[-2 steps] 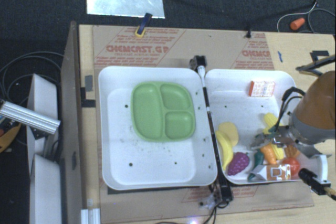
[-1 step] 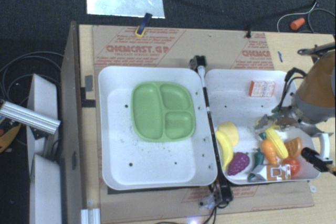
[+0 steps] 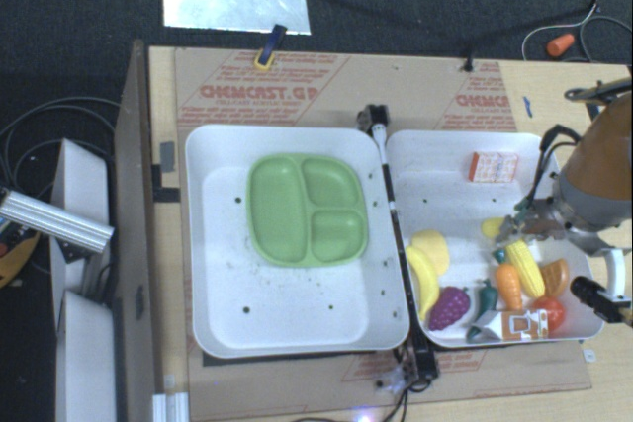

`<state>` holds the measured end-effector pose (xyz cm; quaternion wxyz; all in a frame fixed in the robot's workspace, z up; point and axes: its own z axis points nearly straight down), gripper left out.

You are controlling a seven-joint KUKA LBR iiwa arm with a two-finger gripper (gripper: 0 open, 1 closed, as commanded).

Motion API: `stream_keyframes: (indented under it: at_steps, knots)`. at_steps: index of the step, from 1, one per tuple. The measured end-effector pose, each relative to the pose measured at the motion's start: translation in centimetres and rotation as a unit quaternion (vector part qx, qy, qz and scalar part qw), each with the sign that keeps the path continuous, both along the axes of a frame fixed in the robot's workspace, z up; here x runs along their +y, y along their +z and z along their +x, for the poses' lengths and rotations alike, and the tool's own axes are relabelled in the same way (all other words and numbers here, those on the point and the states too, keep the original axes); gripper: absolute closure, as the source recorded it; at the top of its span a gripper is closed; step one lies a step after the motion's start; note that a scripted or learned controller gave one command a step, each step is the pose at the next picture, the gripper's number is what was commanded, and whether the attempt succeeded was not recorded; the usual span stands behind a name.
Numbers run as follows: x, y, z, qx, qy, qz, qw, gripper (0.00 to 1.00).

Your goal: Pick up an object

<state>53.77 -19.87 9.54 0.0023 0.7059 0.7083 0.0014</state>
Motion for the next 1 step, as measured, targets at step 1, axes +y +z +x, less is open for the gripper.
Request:
stream_keyframes:
  at_steps: [1]
  knots:
    - [8.42,8.39,-0.13,-0.001,0.004,0.0014,1.0,1.0]
